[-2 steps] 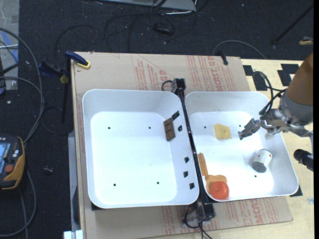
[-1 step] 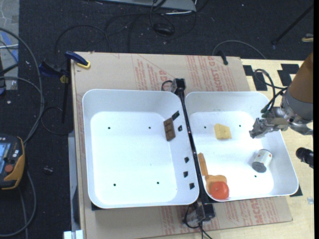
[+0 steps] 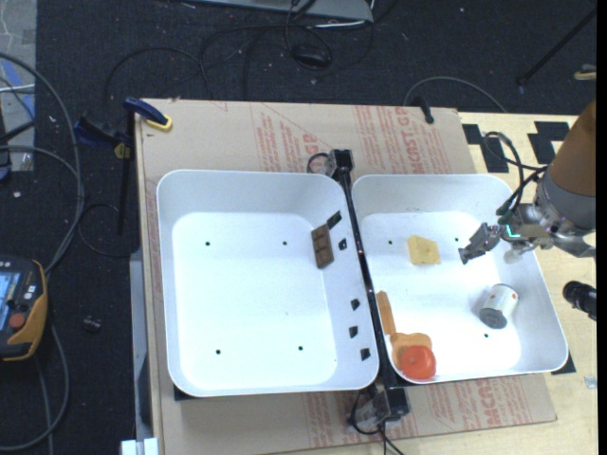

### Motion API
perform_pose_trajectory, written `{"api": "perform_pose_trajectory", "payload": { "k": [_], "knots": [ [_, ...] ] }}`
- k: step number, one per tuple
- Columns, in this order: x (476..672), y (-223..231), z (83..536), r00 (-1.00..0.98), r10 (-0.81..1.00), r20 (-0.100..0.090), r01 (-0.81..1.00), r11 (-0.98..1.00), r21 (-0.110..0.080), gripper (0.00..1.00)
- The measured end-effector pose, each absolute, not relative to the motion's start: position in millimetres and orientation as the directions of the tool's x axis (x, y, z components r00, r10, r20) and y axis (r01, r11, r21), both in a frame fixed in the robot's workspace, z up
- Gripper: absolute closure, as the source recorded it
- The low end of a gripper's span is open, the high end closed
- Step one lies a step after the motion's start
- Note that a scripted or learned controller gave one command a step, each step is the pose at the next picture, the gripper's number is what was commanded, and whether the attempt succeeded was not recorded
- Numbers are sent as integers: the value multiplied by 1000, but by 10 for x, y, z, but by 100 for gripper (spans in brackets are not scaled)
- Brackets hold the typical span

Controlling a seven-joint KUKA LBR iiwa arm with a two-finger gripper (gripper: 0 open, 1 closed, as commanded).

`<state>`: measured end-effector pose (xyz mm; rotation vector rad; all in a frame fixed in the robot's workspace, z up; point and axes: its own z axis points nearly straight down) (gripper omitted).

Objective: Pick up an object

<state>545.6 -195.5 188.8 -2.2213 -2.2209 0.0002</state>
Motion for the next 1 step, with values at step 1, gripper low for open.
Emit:
{"api": "perform_pose_trajectory", "payload": {
  "k": [1],
  "knots": [
    [5111,-1923,1625,-52,999,1,999,52,-2,0]
  ]
}}
